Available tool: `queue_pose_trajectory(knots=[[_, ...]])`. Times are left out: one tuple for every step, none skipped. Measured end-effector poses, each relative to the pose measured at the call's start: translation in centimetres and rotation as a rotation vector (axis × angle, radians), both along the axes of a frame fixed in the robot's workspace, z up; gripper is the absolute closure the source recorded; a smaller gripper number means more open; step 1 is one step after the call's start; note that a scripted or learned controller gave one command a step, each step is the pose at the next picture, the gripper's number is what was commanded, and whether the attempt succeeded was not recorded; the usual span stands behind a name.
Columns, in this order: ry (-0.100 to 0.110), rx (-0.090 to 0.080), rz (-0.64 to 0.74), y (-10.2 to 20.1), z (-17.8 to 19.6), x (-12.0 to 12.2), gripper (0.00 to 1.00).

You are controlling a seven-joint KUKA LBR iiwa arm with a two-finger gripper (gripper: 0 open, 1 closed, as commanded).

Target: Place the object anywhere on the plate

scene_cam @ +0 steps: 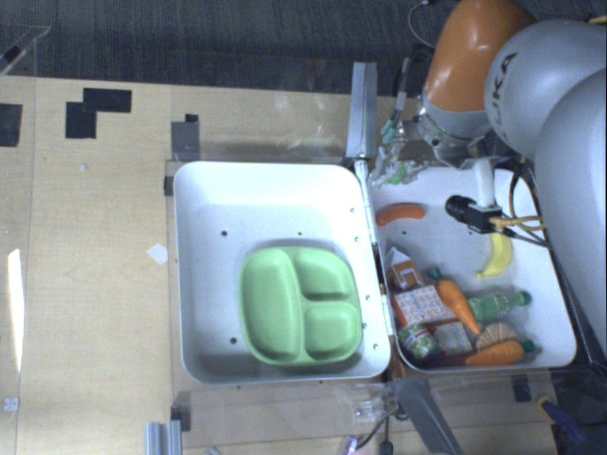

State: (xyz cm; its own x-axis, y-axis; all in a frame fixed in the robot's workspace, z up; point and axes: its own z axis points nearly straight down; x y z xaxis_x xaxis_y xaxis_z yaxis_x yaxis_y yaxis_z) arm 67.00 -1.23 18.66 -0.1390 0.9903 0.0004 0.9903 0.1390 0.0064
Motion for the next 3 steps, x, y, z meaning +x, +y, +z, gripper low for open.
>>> queue_pose_trajectory(knots=[[0.000,0.000,0.065,4.8,5.7,-6.6,1.00],[0.003,-0.001,0.116,10.1,3.1,-10.4,1.00],[0.004,-0.001,0.193,14.9,1.5,-15.9,1.00]])
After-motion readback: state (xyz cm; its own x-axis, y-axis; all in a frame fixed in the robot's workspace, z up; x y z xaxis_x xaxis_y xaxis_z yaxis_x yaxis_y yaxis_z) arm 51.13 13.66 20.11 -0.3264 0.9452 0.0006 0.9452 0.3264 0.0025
